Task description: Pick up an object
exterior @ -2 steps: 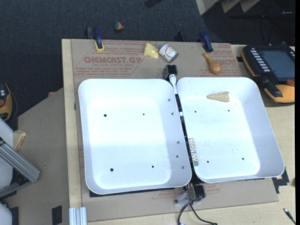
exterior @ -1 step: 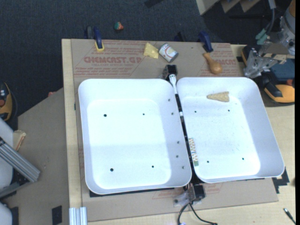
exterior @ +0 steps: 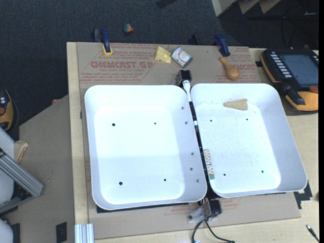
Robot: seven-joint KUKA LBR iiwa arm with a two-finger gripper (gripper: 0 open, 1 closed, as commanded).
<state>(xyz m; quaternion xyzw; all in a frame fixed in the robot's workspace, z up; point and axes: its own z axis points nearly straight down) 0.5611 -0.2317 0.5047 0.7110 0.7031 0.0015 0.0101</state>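
Lying flat at the far end of the right bin (exterior: 243, 146): 1 tan wedge-shaped piece (exterior: 236, 104), matte, rough-edged. Smooth white plastic, rounded corners on the 2 bins.

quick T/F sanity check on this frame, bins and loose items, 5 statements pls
1. A flat tan wedge-shaped piece lies in the right white bin, near its far edge. True.
2. The left white bin holds three toys. False: only small dark dots show on its floor.
3. A yellow chunk and a small white-and-grey cylinder sit on the brown board beyond the bins. True.
4. The brown wooden-looking peg lies inside the left bin. False: it rests on the board beyond the right bin.
5. The two bins stand far apart. False: they sit side by side, meeting along a dark strip.
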